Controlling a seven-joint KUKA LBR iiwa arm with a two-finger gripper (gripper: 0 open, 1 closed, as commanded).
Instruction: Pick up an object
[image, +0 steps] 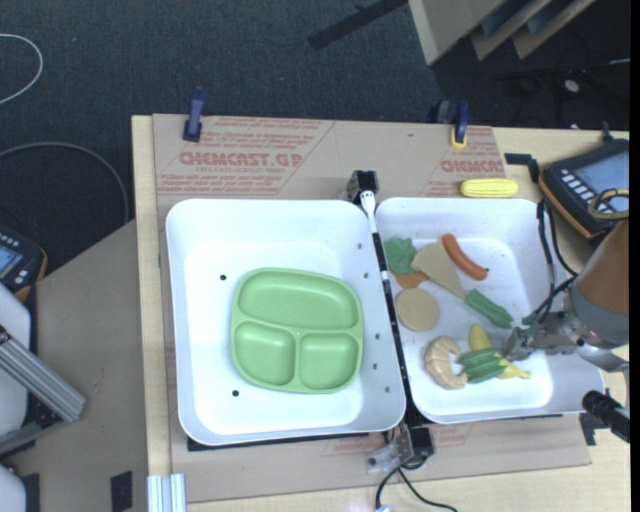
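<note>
pincer (518, 343) low in rt bin (560, 392) | green bean (482, 364) just left, touching? | open/closed: can't tell

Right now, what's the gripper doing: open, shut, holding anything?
Gripper: low in the right bin, by the green toy. Open or shut, and any hold, cannot be told.

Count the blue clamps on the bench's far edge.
2: one blue clamp above the left bin, the other above the right bin. More could sit outside view.
</note>
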